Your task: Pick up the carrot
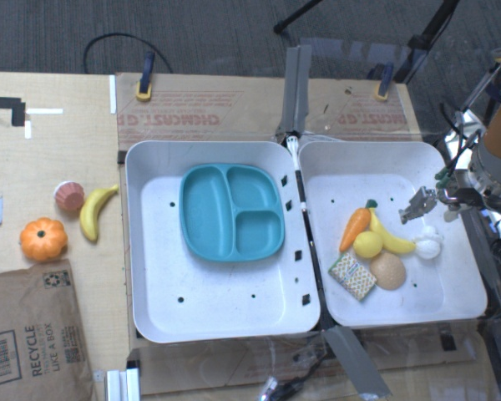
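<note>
Diagonally, carrot in right bin, green top up-right, tool nearby, its opening unclear.

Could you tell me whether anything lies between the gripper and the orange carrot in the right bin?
Nothing visible does. The gripper hangs over the right white bin, to the carrot's right, with bare bin floor between them. The orange carrot has its top exposed, though a yellow lemon and yellow banana crowd its lower right side.

One camera sits high above the pale wooden bench and looks down at a slant. It sees both shallow white plastic bins whole, from fairly far away.
</note>
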Controlling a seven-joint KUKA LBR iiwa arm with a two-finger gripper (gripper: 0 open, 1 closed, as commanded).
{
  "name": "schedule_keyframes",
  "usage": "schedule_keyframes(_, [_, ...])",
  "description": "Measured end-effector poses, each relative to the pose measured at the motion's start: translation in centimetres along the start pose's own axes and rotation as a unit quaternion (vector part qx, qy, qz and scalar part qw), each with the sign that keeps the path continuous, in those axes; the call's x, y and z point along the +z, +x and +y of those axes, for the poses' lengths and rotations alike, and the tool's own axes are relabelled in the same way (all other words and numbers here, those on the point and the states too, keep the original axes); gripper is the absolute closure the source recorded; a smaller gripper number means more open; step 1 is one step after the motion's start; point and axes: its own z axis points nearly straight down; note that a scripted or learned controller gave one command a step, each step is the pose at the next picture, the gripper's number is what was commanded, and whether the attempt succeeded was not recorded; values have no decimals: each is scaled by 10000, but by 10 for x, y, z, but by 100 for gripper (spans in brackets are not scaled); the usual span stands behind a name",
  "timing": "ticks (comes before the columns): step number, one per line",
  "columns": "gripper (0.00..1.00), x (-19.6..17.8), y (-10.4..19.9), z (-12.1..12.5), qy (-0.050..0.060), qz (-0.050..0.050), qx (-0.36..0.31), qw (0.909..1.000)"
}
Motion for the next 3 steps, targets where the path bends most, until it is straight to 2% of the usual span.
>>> schedule_keyframes(1, [0, 85, 46, 40, 5, 1, -469, 9989])
schedule_keyframes(2, [0, 113, 79, 31, -2, 0, -1838, 9830])
schedule_keyframes(3, [100, 104, 77, 31, -6, -3, -1810, 9835])
